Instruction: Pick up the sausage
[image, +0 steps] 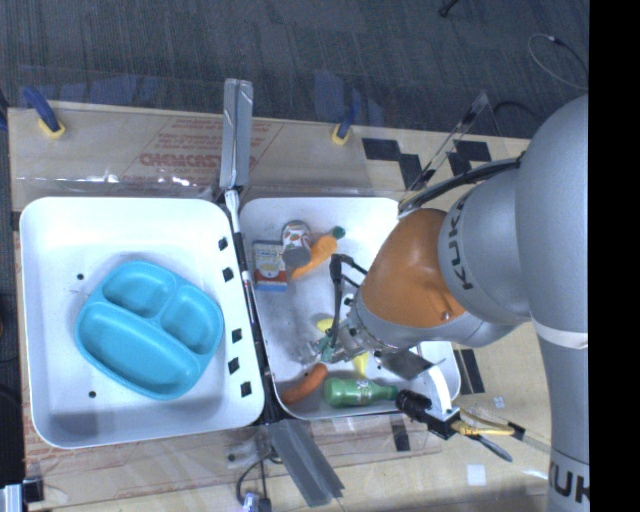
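Observation:
The sausage (304, 383), orange-brown and slightly curved, lies near the front left corner of the right bin (262, 330). My gripper (328, 348) hangs low inside that bin, just behind and to the right of the sausage, under the arm's orange band. Nothing shows in the gripper. A green bottle (358, 392) lies on its side right beside the sausage, touching or nearly touching its right end.
Further back in the right bin are an orange carrot (319, 251), a small can (295, 236), a small box (268, 268) and a yellow piece (325, 324). The left bin (40, 300) holds a blue divided plate (150, 328). The arm covers the right bin's right half.

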